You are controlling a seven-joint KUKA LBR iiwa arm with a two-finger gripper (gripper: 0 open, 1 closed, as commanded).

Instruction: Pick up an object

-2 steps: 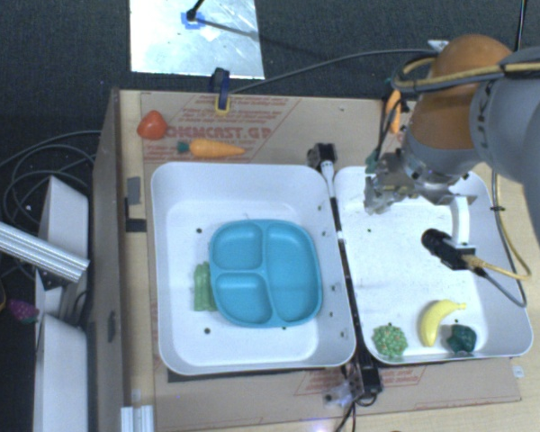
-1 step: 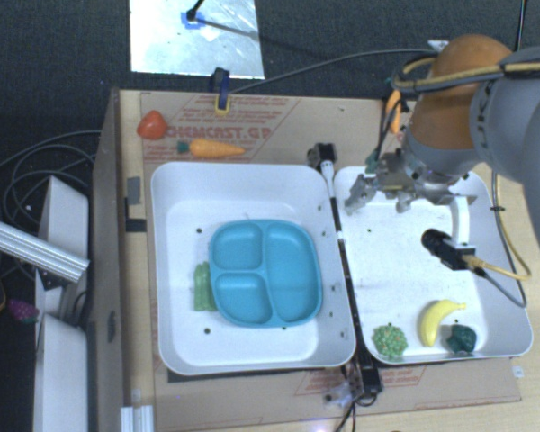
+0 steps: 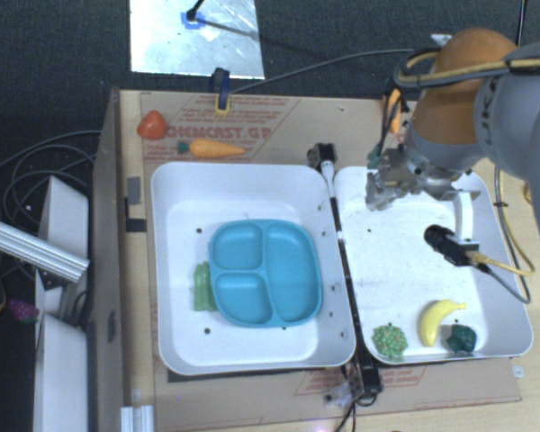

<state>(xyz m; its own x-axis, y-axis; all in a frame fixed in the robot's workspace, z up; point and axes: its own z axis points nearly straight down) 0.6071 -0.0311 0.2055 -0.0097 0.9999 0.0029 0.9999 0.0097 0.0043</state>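
We see the gripper [image 3: 381,194] low over the right bin [image 3: 405,241], its grip state we cannot tell, banana [image 3: 438,320] near the front edge, well apart.

Glossy plastic blue plate [image 3: 265,273], smooth white plastic bins [image 3: 171,268].

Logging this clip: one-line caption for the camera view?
Arm's hand hovers over the right bin; banana near its front edge, blue plate in left bin.
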